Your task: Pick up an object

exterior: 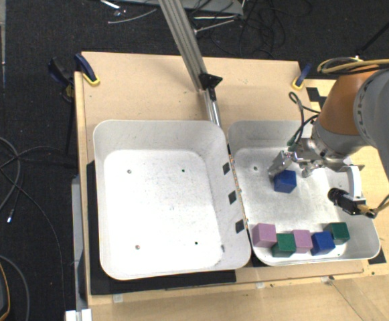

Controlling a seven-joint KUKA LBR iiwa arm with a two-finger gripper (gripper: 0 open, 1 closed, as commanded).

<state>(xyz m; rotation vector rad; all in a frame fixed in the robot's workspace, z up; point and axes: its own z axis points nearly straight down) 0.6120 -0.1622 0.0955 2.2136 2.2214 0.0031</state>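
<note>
Gripper (289, 167): hanging over the right bin (261, 139), just above the blue cube; whether it is spread or pinching cannot be told.
Blue cube (284, 181): sitting mid-bin, right under the gripper.
Front row: purple block (265, 233), green block (285, 243), pink block (302, 240), blue block (323, 242), dark green block (339, 231) lying along the near wall.
Left bin (114, 139): lying just beside.

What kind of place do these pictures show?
Probably a robotics laboratory: a grey arm with an orange band works over two shallow white bins on a clamped wooden bench, with loose cables on dark carpet.
</note>
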